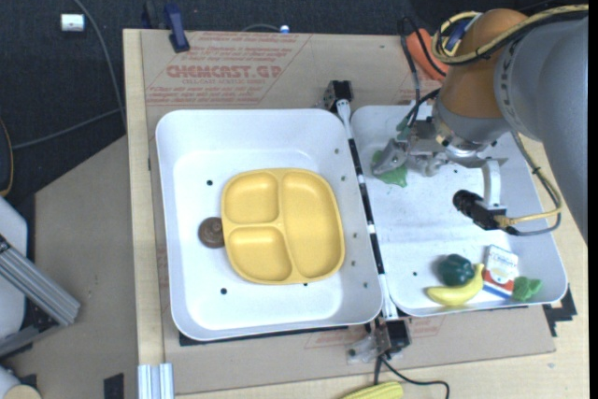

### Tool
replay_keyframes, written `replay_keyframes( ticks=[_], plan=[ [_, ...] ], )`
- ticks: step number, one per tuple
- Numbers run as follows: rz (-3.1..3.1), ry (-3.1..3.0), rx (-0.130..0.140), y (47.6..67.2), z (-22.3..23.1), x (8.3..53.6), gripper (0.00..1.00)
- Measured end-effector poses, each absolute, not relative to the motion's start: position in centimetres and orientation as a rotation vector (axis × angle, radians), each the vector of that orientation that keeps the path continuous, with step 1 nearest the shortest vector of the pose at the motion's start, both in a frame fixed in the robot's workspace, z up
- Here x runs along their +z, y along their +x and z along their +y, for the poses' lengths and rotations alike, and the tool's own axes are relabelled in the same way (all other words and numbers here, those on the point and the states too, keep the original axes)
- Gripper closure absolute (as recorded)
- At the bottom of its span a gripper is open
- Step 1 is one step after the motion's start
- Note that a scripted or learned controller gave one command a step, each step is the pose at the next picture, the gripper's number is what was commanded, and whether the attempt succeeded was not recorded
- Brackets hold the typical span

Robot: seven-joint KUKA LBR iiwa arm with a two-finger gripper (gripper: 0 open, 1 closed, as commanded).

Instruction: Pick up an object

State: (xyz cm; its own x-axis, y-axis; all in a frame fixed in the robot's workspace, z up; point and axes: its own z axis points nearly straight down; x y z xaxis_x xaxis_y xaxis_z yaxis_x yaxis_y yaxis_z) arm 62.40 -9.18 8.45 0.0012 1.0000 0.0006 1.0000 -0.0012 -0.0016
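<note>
We are hovering the gripper (404,156) at the right bin's (551,248) upper left, touching a green item (391,171); we cannot tell whether anything is gripped. It is crowding the wall, so we are risking a glancing miss.

Left bin (177,201): divided plate (280,225) at centre, round disc (211,232) touching its left edge | Right bin (411,294): banana (455,292), pepper (456,268), carton (501,268) in near corner
</note>
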Motion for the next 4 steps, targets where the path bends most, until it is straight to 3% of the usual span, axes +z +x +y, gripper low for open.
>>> replay_keyframes(
  ticks=[1, 2, 3, 4],
  plan=[
    [-2.224, -2.222, -0.001, 65.3, -10.3, 8.5, 0.00],
    [-2.224, -2.222, -0.002, 65.7, -9.6, 8.5, 0.00],
    [-2.220, -2.221, 0.002, 64.3, -9.9, 8.5, 0.00],
    [-2.225, -2.221, -0.002, 66.7, -10.0, 8.5, 0.00]
  ],
)
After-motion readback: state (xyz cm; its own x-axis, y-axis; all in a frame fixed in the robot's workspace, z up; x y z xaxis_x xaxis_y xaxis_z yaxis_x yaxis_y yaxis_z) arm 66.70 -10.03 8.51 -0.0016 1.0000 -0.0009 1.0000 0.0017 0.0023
